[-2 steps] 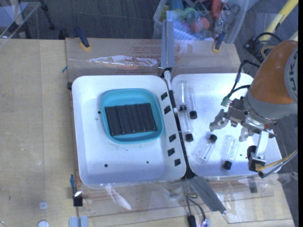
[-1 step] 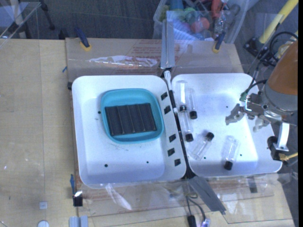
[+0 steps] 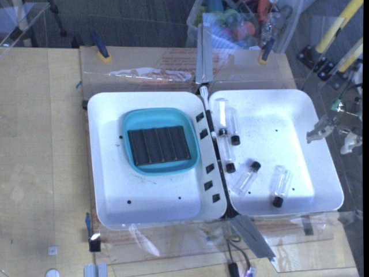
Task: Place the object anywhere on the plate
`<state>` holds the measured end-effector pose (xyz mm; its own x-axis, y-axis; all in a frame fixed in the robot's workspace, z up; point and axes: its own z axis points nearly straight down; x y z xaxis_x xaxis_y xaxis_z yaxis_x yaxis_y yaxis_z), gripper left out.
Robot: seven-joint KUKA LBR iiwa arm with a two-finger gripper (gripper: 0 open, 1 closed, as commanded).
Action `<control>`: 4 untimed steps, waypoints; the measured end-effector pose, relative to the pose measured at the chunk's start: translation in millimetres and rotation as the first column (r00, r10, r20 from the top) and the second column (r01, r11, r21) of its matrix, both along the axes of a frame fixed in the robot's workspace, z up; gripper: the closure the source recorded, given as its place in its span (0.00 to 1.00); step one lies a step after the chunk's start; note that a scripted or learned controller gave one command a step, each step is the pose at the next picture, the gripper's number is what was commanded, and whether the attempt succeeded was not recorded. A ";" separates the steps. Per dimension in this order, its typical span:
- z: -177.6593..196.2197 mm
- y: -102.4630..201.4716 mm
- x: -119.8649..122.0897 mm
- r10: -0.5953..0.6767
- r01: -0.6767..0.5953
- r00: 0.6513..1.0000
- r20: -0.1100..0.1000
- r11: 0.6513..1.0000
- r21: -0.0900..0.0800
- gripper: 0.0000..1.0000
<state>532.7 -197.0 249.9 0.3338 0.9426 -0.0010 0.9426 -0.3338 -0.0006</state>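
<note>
We look down on a counter bearing two white bins. The left bin holds a teal plate with a dark ribbed insert. In the right bin we count several clear vials with black caps: two by the left wall, one below them, one near the middle, one toward the front. At the right edge we see the claw, outside the bins.

Fixed above the surface, looking down at a slant — far enough back to take in both white bins side by side, left bin and right bin. Beyond the far edge, a clear tub of clutter — also caught.
</note>
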 end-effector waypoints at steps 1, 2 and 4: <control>9.5 1.3 1.1 0.004 -0.004 1.000 0.000 1.000 -0.001 1.00; 9.5 1.5 1.1 0.004 -0.004 1.000 0.000 1.000 -0.002 0.00; 18.9 1.9 1.8 0.006 -0.006 1.000 0.000 1.000 -0.003 0.00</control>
